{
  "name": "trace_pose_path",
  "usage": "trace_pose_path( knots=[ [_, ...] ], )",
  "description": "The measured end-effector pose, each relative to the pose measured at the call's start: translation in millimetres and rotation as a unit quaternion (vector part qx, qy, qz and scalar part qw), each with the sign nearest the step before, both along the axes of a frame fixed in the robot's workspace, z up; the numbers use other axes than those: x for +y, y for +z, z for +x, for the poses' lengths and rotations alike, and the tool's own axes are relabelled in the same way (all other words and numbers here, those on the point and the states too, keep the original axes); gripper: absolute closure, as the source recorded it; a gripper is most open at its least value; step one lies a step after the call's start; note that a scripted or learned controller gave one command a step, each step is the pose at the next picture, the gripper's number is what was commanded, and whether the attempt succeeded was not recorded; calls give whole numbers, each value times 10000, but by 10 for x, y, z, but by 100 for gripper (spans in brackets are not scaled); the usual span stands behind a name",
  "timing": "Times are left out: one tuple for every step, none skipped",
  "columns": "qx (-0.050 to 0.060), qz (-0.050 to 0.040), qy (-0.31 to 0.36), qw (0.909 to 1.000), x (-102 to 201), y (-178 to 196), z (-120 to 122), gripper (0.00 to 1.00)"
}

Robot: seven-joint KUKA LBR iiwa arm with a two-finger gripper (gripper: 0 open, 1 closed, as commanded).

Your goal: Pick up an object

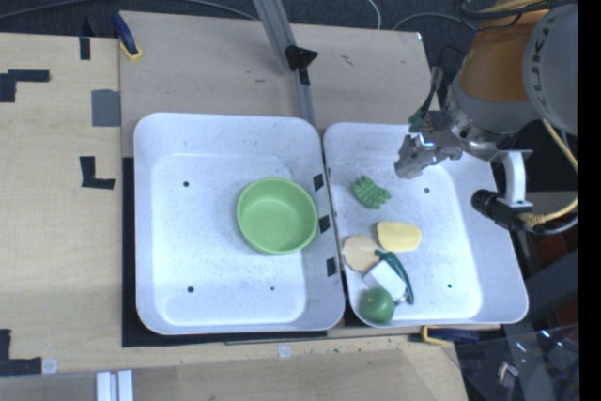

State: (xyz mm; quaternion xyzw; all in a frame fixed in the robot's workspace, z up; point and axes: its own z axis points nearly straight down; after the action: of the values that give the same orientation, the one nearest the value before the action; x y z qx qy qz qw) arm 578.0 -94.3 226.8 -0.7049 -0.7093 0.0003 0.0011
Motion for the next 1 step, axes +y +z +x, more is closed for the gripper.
trace_pose_path(
  knots=[
    [-8, 2, 2, 10000, 465, 84, 153, 100]
  ],
)
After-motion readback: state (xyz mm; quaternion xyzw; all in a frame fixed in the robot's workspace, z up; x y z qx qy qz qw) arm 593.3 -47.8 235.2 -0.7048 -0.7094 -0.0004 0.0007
